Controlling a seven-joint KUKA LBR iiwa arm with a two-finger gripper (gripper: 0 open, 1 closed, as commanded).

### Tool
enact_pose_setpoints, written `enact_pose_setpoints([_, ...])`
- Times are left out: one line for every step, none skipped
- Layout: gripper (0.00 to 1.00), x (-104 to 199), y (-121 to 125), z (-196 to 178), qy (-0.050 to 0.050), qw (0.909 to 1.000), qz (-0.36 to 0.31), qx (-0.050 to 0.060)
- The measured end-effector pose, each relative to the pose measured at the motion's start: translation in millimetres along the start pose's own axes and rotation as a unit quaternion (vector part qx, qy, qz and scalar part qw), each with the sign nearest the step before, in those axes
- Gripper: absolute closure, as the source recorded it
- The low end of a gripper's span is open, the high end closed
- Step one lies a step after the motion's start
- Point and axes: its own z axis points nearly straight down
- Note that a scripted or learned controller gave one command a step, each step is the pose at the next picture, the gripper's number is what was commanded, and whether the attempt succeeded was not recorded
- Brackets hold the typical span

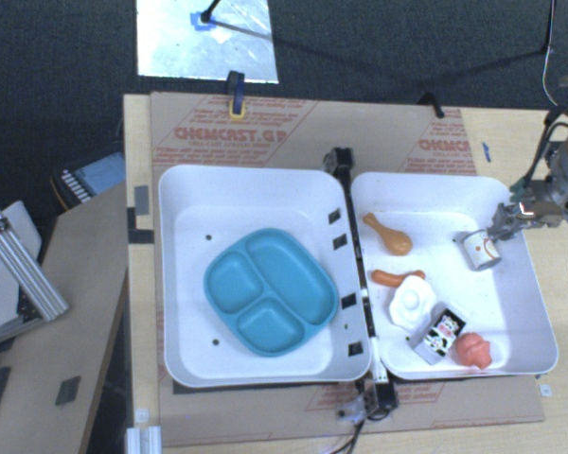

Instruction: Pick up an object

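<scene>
You see the gripper [497, 227] at the right bin's [540, 320] far right side, over a small silver can [479, 250] lying tilted, open end toward the near right. You can't tell whether the can is held. A blue tray [270, 291] sits in the left bin [185, 253].

Bench surface and what rests directly on it

We record a light wooden bench [511, 130] covered by a brown sheet [265, 126] printed with red lettering. On that sheet we find two shallow white bins side by side, touching along a black hinged seam: the left bin [185, 216] and the right bin [540, 324]. We also note a yellow and black clamp [236, 96] at the sheet's far edge.
</scene>
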Motion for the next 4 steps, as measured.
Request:
enact_pose_setpoints([1.0, 54, 21, -7, 0.001, 1.0, -0.003, 0.0])
enact_pose_setpoints([1.0, 104, 43, -13, 0.002, 1.0, -0.003, 0.0])
enact_pose_setpoints([1.0, 152, 53, -16, 0.001, 1.0, -0.002, 0.0])
enact_pose_setpoints([1.0, 201, 72, 4, 0.001, 1.0, -0.002, 0.001])
